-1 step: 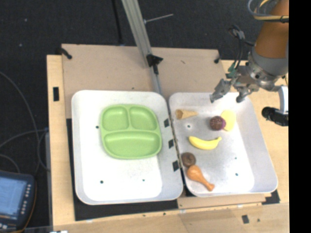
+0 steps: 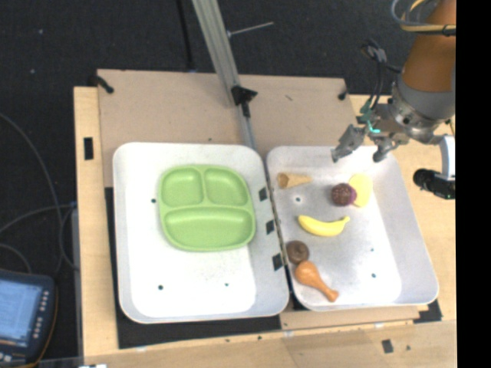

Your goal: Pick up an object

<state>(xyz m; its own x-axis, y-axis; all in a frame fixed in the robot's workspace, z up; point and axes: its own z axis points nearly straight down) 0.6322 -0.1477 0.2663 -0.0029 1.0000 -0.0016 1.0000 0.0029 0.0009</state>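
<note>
Over the far edge of the right shallow white bin (image 2: 406, 274), the grey two-finger gripper (image 2: 359, 153) hangs with its fingers spread wide apart, nothing between them. Just below it in that bin sit a dark purple round fruit (image 2: 344, 195) touching a pale yellow piece (image 2: 360, 189), then a yellow banana (image 2: 323, 225), a small tan cone (image 2: 291, 180), a brown doughnut (image 2: 297, 251) and an orange drumstick (image 2: 314, 279). The left white bin (image 2: 138, 282) holds a green divided plastic plate (image 2: 206, 208).
</note>
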